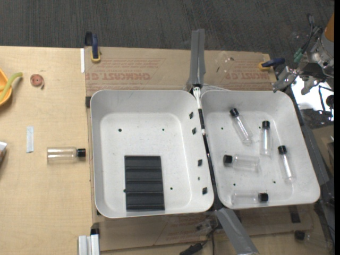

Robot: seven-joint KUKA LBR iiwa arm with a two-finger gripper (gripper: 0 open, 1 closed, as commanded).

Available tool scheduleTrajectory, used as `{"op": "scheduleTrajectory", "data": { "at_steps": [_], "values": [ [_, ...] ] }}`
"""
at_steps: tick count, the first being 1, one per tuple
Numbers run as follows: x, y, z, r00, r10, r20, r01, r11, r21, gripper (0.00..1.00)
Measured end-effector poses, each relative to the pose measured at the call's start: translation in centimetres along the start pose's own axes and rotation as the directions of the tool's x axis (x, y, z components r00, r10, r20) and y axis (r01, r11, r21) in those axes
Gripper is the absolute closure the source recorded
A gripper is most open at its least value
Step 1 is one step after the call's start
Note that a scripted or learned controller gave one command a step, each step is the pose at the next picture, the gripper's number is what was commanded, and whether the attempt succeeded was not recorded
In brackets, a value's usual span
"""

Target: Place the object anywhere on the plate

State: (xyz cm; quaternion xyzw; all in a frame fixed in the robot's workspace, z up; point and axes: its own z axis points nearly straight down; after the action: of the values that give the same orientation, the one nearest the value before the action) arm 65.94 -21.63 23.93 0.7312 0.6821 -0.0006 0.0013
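Observation:
A black ribbed plate [143, 183] lies flat on the floor of the left white bin [106, 116], toward its front. Several clear vials with black caps lie scattered in the right white bin [300, 121], among them one [240, 125] at the back, one [285, 161] at the right and one [248, 198] at the front. My gripper [291, 82] hangs at the far right, above the right bin's back right corner and outside its rim. It is well clear of the vials and far from the plate.
On the wooden bench to the left lie another clear vial [65, 153], a small white strip [30, 139], a red disc [36, 80] and a yellow object [5, 86]. Blue clamps [91, 41] [272, 64] sit at the cardboard's back edge. A grey bar [197, 57] stands behind the bins.

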Motion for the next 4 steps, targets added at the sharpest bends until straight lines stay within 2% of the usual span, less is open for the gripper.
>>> {"op": "scheduleTrajectory", "data": {
  "at_steps": [1, 2, 3, 4],
  "values": [
    [-0.1, 0.0, -14.0, 1.000, 0.001, -0.001, -0.001, 1.000, 0.002, 0.00],
    [6.5, -0.4, -15.9, 0.984, 0.181, 0.000, -0.181, 0.984, 0.003, 0.00],
    [0.7, -2.4, -20.2, 0.994, 0.106, 0.000, -0.106, 0.994, 0.002, 0.00],
    [6.7, -0.4, -20.1, 0.946, 0.324, 0.001, -0.324, 0.946, 0.004, 0.00]
  ]
}}
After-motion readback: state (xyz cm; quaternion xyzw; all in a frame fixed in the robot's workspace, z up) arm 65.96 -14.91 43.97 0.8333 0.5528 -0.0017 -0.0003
